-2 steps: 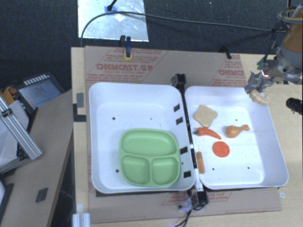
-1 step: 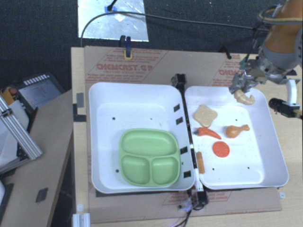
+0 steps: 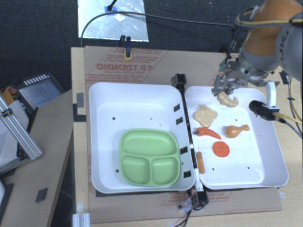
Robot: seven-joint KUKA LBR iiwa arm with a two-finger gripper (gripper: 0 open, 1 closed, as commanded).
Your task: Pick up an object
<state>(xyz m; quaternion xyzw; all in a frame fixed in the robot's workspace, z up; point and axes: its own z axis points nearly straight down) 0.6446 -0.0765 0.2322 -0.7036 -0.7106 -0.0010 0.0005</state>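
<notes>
The end effector hangs low over the far part of the right-hand white bin, below the arm's orange band. Whether it is wide, narrow or gripping cannot be told: the metal parts blur together at the tip. Touching or just under its tip lies a pale, curved toy food piece, cream coloured; it may be in contact with the end effector, but nothing shows it lifted or clamped.

Nearer the camera than the end effector, and slightly to the view's left, a tan slice of toy bread rests flat on the bin floor. Just beyond that, closer still to the camera, lies a red toy chilli pepper, pointing across the bin. Beside the pepper, towards the view's right, sits an orange-brown toy drumstick. Nearer again to the camera is a round red disc, like a tomato slice. A small orange carrot-like stick lies along the bin's left wall, well apart from the end effector.

To the view's left of the end effector, past the dividing rims, the left white bin holds a green divided plate with three compartments, in its near part. Both bins rest on a cardboard sheet on the desk.
</notes>
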